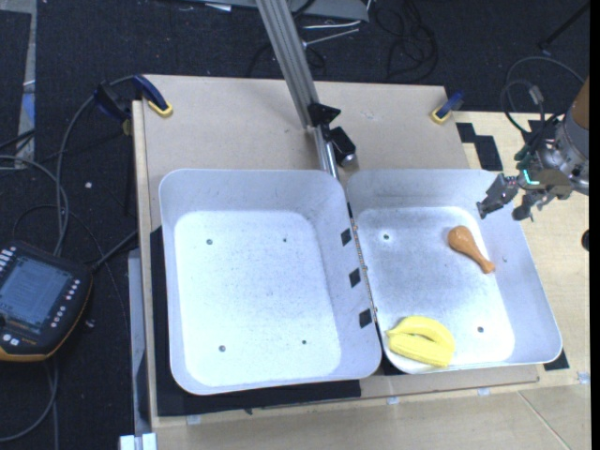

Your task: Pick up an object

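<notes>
Camera view: one drumstick (471,247), one banana (422,340), gripper (507,202) seemingly spread, empty.

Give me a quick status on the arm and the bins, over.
Pincer open, holding nothing, above the right bin's far right rim. Orange drumstick toy lies just left of it, untouched. Yellow banana bunch at the bin's near edge. Nothing blocking either.
</notes>
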You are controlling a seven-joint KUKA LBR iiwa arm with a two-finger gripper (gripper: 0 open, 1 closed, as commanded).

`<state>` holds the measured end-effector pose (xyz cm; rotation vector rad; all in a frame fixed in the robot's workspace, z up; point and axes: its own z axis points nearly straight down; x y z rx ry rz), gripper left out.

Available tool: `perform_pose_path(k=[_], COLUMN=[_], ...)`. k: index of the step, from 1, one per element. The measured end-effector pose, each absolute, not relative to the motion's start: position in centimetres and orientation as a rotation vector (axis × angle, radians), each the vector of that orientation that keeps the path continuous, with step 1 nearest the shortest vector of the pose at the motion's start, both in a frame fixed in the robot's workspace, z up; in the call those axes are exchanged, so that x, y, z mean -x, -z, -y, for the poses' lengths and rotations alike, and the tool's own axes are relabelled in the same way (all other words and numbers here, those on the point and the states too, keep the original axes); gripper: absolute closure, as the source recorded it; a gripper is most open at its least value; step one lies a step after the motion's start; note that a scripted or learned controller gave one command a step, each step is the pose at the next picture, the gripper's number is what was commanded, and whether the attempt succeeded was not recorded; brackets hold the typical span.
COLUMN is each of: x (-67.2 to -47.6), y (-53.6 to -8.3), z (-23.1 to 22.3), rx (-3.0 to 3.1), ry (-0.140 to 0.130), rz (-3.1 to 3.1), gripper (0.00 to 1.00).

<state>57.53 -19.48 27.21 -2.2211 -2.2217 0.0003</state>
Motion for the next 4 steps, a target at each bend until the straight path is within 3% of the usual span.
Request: perform_pose_path(k=[1, 4], x=[-57.5, -57.3], y=[-27.2, -14.2], z=[19.5, 20.0], rx=[2.221, 2.219], ry=[0.0, -0.003], rz=[2.222, 2.22], gripper=[0.0, 0.0])
